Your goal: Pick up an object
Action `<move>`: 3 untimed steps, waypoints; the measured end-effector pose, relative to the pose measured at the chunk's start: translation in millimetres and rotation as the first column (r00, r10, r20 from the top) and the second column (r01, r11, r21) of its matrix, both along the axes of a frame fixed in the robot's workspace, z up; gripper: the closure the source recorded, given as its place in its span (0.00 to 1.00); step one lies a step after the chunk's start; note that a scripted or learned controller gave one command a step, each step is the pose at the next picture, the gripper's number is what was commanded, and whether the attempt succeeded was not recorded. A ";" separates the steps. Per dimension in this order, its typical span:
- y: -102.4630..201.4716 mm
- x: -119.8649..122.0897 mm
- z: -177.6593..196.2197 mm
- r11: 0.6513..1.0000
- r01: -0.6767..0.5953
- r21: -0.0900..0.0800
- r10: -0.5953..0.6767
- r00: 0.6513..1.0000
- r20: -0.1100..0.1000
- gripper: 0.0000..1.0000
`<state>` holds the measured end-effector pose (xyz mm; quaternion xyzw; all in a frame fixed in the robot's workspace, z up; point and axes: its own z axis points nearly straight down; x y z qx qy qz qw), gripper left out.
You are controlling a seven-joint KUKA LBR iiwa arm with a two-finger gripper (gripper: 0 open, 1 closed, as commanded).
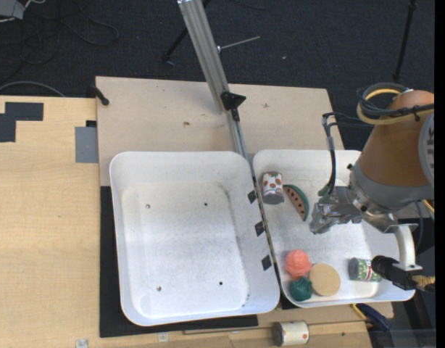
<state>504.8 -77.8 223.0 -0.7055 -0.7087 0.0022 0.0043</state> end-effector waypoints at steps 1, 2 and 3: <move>39.3 15.5 -2.6 1.000 0.000 -0.002 0.000 1.000 0.002 1.00; 83.8 33.1 -13.0 1.000 0.000 -0.002 0.000 1.000 0.002 1.00; 132.1 59.1 -15.0 1.000 -0.001 -0.002 0.001 1.000 0.003 1.00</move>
